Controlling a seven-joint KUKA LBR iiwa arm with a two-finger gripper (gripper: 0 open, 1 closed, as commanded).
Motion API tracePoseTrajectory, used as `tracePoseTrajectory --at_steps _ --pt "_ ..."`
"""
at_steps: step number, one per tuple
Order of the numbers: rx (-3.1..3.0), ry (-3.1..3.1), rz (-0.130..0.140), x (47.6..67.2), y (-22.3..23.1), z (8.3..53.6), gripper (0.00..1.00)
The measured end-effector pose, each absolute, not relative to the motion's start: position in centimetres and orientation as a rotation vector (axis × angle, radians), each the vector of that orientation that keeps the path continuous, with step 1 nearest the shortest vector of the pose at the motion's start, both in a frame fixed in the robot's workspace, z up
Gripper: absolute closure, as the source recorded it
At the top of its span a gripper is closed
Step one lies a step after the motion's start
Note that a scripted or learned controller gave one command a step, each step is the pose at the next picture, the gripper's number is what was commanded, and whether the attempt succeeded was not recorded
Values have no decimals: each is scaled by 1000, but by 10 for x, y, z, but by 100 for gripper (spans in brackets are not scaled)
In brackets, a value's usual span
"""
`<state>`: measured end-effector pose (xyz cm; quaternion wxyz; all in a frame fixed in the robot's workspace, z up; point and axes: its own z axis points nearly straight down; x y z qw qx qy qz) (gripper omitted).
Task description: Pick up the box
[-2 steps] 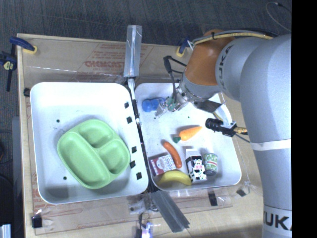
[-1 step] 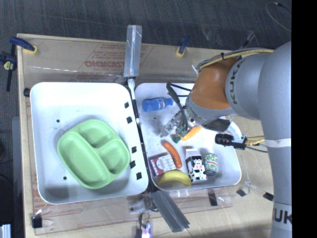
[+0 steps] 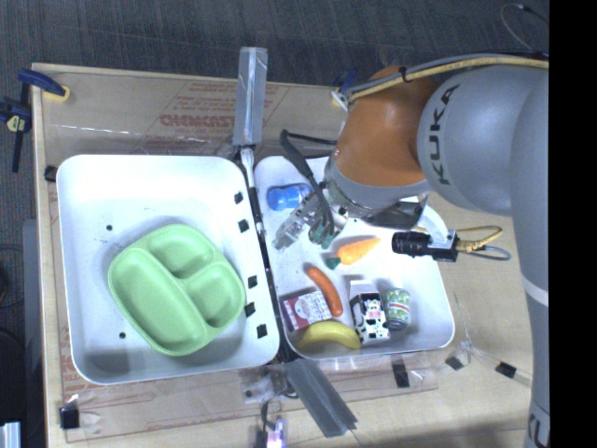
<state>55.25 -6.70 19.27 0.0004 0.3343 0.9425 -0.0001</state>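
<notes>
Right bin (image 3: 438, 329) — box (image 3: 304, 309), banana (image 3: 328, 336), carrot (image 3: 357, 248)

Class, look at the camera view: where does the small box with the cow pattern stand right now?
The cow-patterned box stands in the right bin, near its front edge, between the banana and the small can.

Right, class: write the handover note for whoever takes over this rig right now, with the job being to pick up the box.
Tool: low over the right bin's far-left part, beside the blue item; holds nothing visible.
Box: dark red, lying near the right bin's front, touching the banana, beside the red sausage.
Done: no grasp.
Left: move the tool to the box, grip and lift.
</notes>
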Motion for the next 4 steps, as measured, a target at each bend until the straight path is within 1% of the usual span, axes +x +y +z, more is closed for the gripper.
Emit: tracePoseTrajectory --at_steps 1,2,3,4 --pt "928 3001 -1 591 54 192 100" --pt "578 3087 0 630 151 124 100" --pt "652 3075 -2 636 114 92 100" --pt "1226 2892 -1 615 64 193 100"
